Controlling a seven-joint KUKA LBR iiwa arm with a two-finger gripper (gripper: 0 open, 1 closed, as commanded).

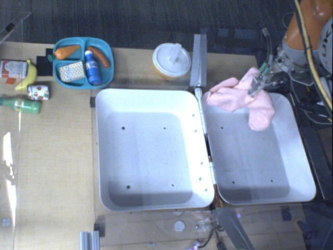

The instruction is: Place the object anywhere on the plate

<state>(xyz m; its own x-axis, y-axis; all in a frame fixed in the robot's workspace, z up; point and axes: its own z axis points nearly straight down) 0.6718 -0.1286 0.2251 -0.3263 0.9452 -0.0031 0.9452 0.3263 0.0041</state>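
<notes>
Pink cloth crumpled (soft folds), draped over right bin rim.

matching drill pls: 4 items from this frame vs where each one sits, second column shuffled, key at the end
Items:
1. pink cloth
2. blue divided tray
3. yellow cup with white lid
4. green bottle

Places:
A. lying on the bench near the left edge
B. bench, behind the left bin's far left corner
C. far end of the right bin, draped over its rim
D. bench, behind the left bin's far right corner

Pairs: 1-C, 2-B, 3-D, 4-A
</notes>
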